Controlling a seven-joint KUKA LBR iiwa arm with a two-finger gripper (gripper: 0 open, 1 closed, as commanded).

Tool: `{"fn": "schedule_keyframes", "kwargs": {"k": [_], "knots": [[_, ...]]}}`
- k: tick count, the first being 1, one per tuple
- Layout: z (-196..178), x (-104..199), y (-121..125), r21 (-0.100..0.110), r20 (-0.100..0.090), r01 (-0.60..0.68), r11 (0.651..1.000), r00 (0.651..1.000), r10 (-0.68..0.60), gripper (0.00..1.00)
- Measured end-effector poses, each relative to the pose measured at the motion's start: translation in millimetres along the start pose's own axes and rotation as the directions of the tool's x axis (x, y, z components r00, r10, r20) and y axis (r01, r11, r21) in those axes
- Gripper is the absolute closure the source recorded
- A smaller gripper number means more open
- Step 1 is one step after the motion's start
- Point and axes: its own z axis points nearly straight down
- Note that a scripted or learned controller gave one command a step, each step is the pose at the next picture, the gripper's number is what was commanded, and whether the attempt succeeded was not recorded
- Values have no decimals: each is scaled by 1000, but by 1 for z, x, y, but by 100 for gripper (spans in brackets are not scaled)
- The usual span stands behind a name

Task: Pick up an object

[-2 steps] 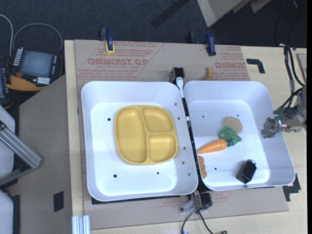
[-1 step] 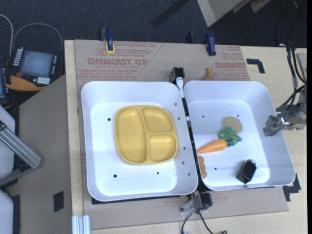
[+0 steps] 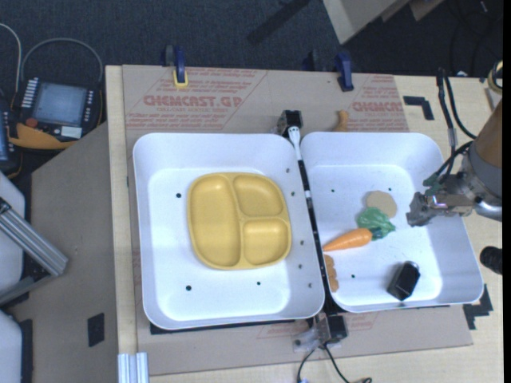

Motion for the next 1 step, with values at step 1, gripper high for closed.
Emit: {"fn": "schedule_keyframes", "kwargs": {"k": [1], "knots": [[8, 46, 2, 1, 0, 0, 1000, 1000, 0, 100]]}}
